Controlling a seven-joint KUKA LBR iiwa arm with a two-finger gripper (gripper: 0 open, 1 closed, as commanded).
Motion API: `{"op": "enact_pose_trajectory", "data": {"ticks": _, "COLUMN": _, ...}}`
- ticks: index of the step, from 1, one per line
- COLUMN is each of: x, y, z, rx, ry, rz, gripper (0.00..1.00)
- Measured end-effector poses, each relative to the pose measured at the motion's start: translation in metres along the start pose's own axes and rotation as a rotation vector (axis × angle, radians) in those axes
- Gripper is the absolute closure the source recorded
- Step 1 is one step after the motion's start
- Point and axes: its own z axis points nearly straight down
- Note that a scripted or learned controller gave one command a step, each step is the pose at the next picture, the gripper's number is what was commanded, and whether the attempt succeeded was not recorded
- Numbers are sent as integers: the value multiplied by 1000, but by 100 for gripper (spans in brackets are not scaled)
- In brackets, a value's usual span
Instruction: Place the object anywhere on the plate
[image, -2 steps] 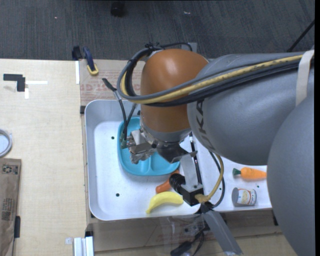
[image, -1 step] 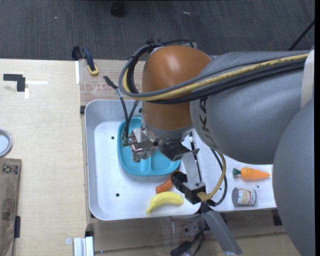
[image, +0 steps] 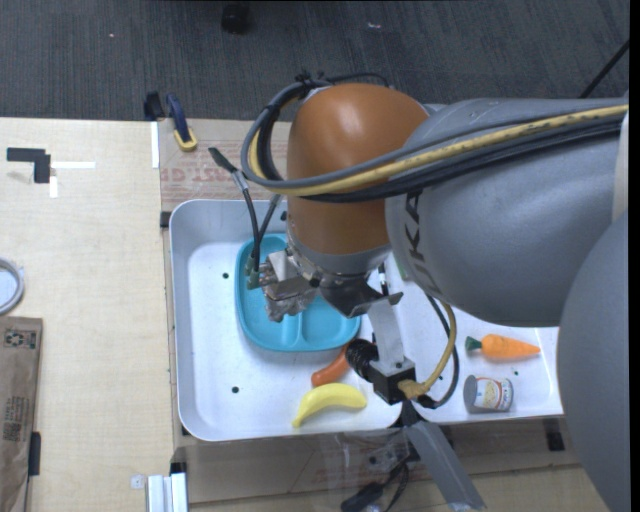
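A blue divided plate (image: 300, 330) lies in the left bin (image: 205, 330), partly hidden under the arm's orange wrist band. My gripper (image: 280, 288) hangs low over the plate's left half; its tip is crowded by cables and metal parts, and I make out nothing held there. A yellow banana (image: 330, 402) rests near the bin's front edge, just below the plate. A small orange-red piece (image: 330, 372) lies between the banana and the plate's rim.
An orange carrot (image: 508, 348) and a small can (image: 489, 393) lie in the right bin, which the arm mostly covers. On the wooden bench to the left are a tape roll (image: 6, 286), a brown packet (image: 20, 385) and a black bracket (image: 30, 160).
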Motion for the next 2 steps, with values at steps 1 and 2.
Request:
{"op": "enact_pose_trajectory", "data": {"ticks": 1, "x": -1, "y": 0, "z": -8, "rx": 3, "ry": -3, "rz": 1, "gripper": 100}}
{"op": "enact_pose_trajectory", "data": {"ticks": 2, "x": -63, "y": -23, "z": -75, "rx": -21, "ry": 11, "rz": -198, "gripper": 100}}
